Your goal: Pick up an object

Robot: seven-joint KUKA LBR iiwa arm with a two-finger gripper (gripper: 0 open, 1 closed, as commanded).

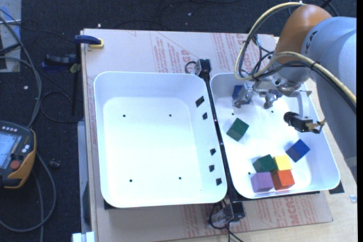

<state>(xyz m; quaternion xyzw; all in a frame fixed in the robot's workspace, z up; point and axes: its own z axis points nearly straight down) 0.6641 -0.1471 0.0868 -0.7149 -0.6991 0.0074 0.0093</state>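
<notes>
My gripper [255,100] hangs over the back of the right bin [323,141], its two fingers spread apart, open, with nothing between them. A small blue piece [237,90] shows just behind the left finger [243,100], partly hidden by it. A green block [237,129] lies tilted a little in front of the gripper. Toward the bin's front sit a blue block [297,150] and a tight cluster: dark green [264,163], yellow [282,162], purple [261,181] and orange [283,178] blocks.
The left bin [113,88] stands beside the right one, with a black divider strip [211,116] between them. A black fitting [292,119] hangs off the wrist over the right bin. Cables loop from the orange-banded arm [300,25].
</notes>
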